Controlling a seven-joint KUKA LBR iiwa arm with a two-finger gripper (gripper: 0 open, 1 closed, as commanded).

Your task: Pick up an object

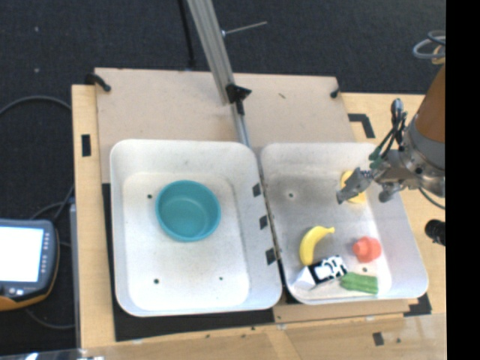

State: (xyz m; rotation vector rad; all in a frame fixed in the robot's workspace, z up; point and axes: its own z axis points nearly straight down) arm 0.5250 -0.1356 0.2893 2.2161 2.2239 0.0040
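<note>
Camera view is looking down on a bench (187, 111) that is carrying two white bins side by side. The gripper (367, 190) is reaching in from the right and hanging over the right bin (300, 171), near that bin's right edge and toward its far side; its two dark fingers are standing a little apart, with nothing seen between them. A small yellow object (351, 178) is lying just beside the fingers, partly covered by them. Toward the right bin's near edge, a banana (313, 242) is lying by a black-and-white item (328, 269), a green object (359, 283) and a red-orange object (366, 248). The left bin (135, 276) is holding a teal bowl (188, 210), sitting upright near its middle.
</note>
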